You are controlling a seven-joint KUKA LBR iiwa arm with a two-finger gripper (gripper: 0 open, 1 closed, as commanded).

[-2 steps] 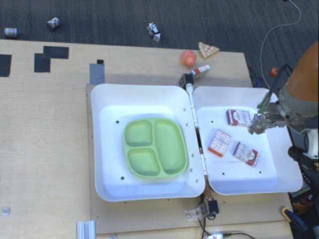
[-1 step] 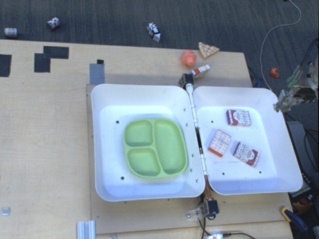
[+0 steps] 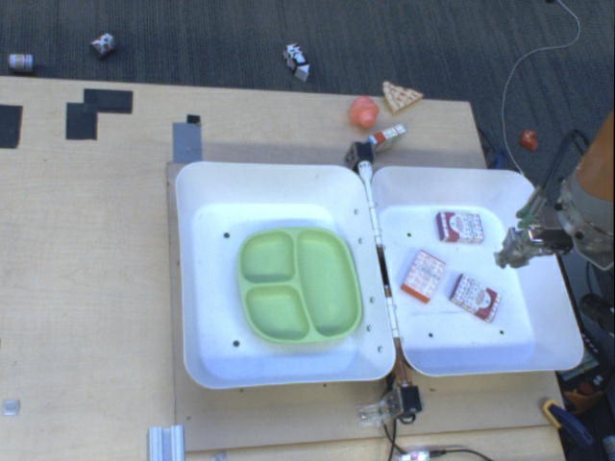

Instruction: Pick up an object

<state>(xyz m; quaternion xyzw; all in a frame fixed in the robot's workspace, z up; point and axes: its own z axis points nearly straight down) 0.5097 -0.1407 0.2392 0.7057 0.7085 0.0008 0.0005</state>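
Overhead, the camera looked down at a slant on a wooden bench [image 3: 86,257] bearing two shallow white bins side by side. The left bin [image 3: 207,209] held a pale green divided plate [image 3: 300,284] with three compartments, lying flat near the bin's middle. The right bin [image 3: 548,339] contained three small packets: a dark red packet [image 3: 459,227] toward the far side, an orange packet [image 3: 423,276] nearer the centre divider, and a second dark red packet [image 3: 475,297] just beside it on the near right. All three lay flat on the bin floor, apart from one another.

The arm [image 3: 591,195] entered from the right edge, grey with an orange band at the upper part. Its gripper [image 3: 516,251] hung over the right side of the right bin, to the right of the packets and touching none of them. Whether the gripper was open or closed could not be told at this size, and no object was seen in it.

Beyond the bins, a red ball [image 3: 363,112], a wedge-shaped toy slice [image 3: 402,96] and a small tube [image 3: 389,135] lay at the bench's far edge. Small scattered items rested on the dark carpet [image 3: 240,17] behind.
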